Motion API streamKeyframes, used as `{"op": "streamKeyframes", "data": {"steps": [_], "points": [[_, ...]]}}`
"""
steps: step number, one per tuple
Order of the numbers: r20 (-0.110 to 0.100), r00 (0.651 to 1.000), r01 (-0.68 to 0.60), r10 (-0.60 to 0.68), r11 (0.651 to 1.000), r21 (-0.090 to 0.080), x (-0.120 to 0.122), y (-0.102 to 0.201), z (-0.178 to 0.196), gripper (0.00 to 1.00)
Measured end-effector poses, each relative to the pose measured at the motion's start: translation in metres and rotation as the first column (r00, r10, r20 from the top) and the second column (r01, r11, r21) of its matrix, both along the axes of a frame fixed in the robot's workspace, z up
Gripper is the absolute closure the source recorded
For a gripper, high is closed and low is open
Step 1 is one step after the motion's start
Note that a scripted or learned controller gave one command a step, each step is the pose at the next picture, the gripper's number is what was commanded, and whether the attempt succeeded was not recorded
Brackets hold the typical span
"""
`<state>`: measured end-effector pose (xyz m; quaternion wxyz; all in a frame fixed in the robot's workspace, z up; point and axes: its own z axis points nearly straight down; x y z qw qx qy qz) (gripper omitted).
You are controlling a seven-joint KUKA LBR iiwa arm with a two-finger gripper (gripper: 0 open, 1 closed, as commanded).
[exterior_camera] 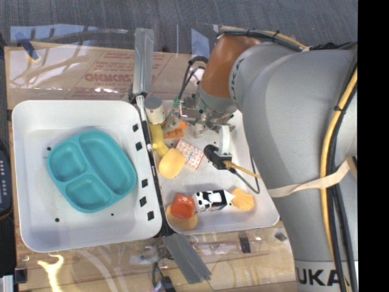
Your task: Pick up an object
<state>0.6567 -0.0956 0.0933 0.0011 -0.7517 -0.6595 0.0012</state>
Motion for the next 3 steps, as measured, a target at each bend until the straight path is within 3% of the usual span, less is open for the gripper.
{"op": "streamKeyframes", "data": {"steps": [1,2,3], "points": [[-0.001,1.0,-0.005,0.005,1.0,0.002,0.001,0.001,0.011,1.0],[-0.001,1.0,-0.006,0.006,1.0,0.001,0.001,0.001,0.011,0.0],[-0.002,1.0,-0.01,0.01,1.0,0.001,0.001,0.001,0.021,1.0]]}}
